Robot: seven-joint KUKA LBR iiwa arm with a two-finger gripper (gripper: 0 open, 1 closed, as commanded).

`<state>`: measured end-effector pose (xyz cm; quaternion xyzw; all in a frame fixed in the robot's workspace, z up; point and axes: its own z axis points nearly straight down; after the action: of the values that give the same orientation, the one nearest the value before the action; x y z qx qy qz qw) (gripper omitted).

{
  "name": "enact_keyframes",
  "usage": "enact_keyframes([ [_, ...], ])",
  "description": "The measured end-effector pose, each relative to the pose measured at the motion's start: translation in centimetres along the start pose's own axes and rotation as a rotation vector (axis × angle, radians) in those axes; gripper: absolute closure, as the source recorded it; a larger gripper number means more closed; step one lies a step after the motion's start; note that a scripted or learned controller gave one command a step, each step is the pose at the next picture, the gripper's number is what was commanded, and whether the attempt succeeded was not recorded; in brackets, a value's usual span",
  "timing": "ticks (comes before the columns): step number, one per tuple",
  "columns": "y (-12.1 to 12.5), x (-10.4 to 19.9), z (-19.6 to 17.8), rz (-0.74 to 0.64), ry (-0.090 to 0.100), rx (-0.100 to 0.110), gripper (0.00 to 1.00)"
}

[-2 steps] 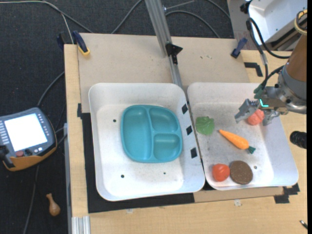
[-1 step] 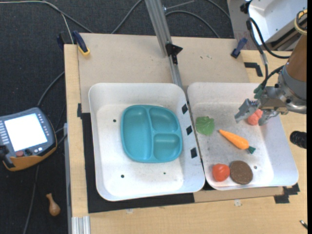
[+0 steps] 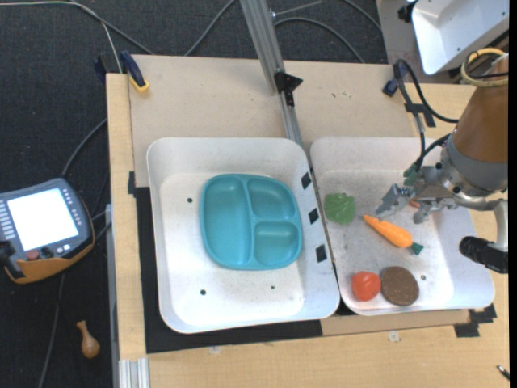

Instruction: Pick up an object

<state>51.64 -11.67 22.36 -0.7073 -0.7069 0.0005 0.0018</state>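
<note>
The right bin (image 3: 355, 156) holds a green leafy piece (image 3: 340, 208), an orange carrot (image 3: 388, 231), a red tomato (image 3: 366, 285) and a brown round patty (image 3: 399, 285). My gripper (image 3: 404, 202) hangs over the right bin, just above and to the right of the carrot, its fingers spread open with nothing between them. The left bin (image 3: 174, 241) carries a teal divided plate (image 3: 250, 221).
A metal pole (image 3: 271, 51) slants down to the divide between the bins. A teach pendant (image 3: 42, 225) lies on the floor at the left. Black cables (image 3: 416, 103) trail along the bench's right side. A blue and yellow clamp (image 3: 134, 74) grips the bench's far left corner.
</note>
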Motion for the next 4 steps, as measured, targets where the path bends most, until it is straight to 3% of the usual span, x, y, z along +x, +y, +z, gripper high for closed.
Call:
enact_keyframes([
  [2, -0.3, -1.0, 9.7, 0.000, 0.001, 0.001, 0.00],
  [3, -0.2, -0.9, 8.4, 0.000, 0.000, -0.003, 1.00],
  [4, 0.2, -0.3, 2.2, -0.003, -0.003, -0.010, 1.00],
])
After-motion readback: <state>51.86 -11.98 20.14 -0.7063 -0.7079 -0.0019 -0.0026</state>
